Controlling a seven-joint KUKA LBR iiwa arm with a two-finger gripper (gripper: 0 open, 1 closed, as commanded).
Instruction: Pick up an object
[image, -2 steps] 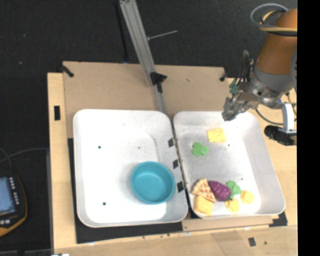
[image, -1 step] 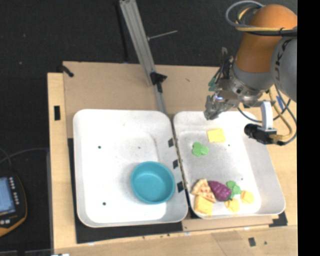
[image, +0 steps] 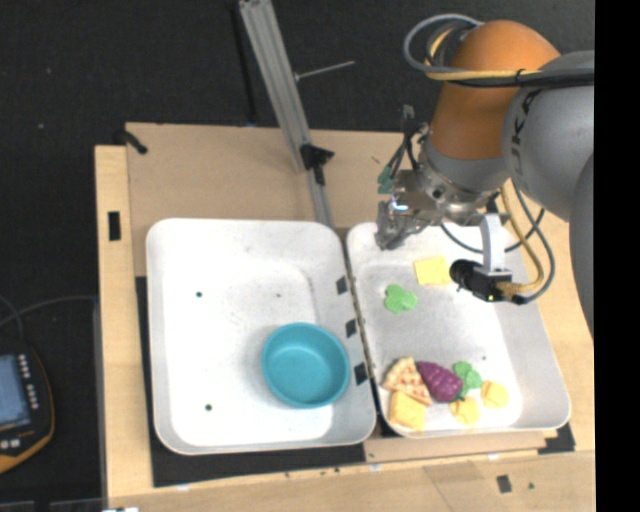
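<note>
Plywood bench, two glossy white bins (image: 175, 300). Gripper (image: 392, 232) hangs at the right bin's far-left corner, its grip impossible to read. Near it: flat yellow square (image: 432, 271), knobbly green piece (image: 400, 299). Round teal bowl (image: 304, 364) sits left.

A pale tan wooden surface (image: 230, 175) sits on a dark black carpeted floor (image: 120, 60). A slanted grey metal pole (image: 285, 95) rises from the surface's far side. At the left edge, a black handheld screen device with orange trim (image: 18, 400) rests on the floor.
</note>
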